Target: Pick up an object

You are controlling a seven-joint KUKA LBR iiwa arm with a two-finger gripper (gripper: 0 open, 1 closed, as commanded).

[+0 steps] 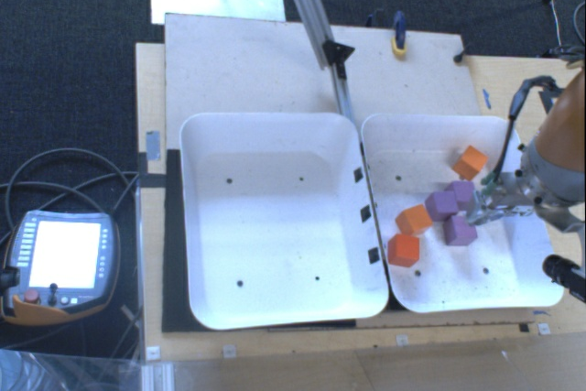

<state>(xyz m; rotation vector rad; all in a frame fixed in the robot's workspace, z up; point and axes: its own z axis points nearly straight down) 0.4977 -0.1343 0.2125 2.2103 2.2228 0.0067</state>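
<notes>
Several small blocks lie in the right bin (513, 288). An orange block (471, 162) sits toward the back. Another orange block (414, 219) and a red-orange block (404, 249) lie near the bin's left wall. Three purple blocks cluster in the middle: one (441, 203) on the left, one (462, 192) behind it, and one (460, 232) nearer the front. My gripper (482, 208) reaches in from the right and is low over the bin, right against the purple cluster, between the rear and the front purple blocks. Its tip is small and blurred.
The left bin (211, 288) stands beside the right one, sharing a middle wall. A slanted metal pole (311, 5) crosses the back board. A teach pendant (59, 266) lies on the floor at the far left. The grey arm (558, 169) fills the right bin's right side.
</notes>
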